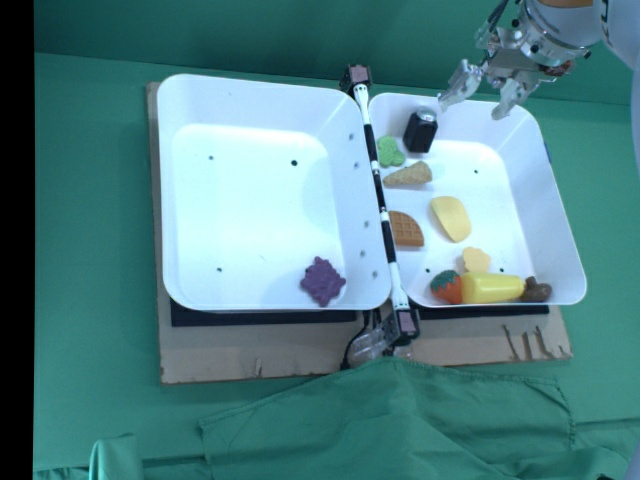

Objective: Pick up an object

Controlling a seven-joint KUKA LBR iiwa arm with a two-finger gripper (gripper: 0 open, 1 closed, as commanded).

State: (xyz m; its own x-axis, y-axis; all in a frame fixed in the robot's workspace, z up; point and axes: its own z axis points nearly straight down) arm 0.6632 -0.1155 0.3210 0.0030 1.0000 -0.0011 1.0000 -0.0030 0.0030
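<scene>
While my gripper (490, 86) hangs above the far edge of the right bin (560, 238), its 2 fingers are spread apart with nothing between them, so no pick has happened yet. Nearest candidate is the black can (420, 131), upright in the bin's far-left corner, just left of and below the gripper. Rest of the right bin: green piece (389, 152) by the left wall, tan wedge (409, 176) just below it, brown waffle-like piece (405, 229) against the divider side, yellow oval (450, 218) mid-bin, and a cluster at the near edge — pale yellow piece (476, 260), strawberry-like piece (446, 287), yellow bottle (492, 288), small brown piece (537, 290), touching or nearly so. Left bin (190, 108) holds 1 purple grape bunch (322, 281) near its front-right corner. Both bins sit on cardboard (200, 353) on the green table (90, 218).

Judgement: the open jaws and high pose fit an approach stage; the can looks the likeliest target because it is closest and stands clear of neighbours. The near-edge cluster looks harder, crowded against the wall.
</scene>
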